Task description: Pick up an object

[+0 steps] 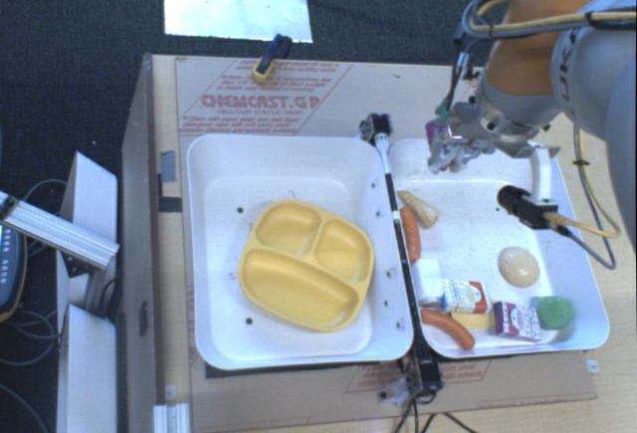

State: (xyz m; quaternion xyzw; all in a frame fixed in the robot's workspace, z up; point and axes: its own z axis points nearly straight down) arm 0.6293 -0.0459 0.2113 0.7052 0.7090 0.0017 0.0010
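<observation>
The gripper (445,160) hangs over the right bin's (587,307) upper left corner; whether its jaws are spread cannot be told. Food items, including an egg (518,267), lie lower right.

chunky grey arm (597,73) with a fat orange band (532,33), yellow and black cables looped alongside

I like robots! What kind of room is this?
Probably a robot test lab: a grey arm with an orange band reaches over two shallow white bins, holding toy food and a yellow plastic divided plate.
</observation>
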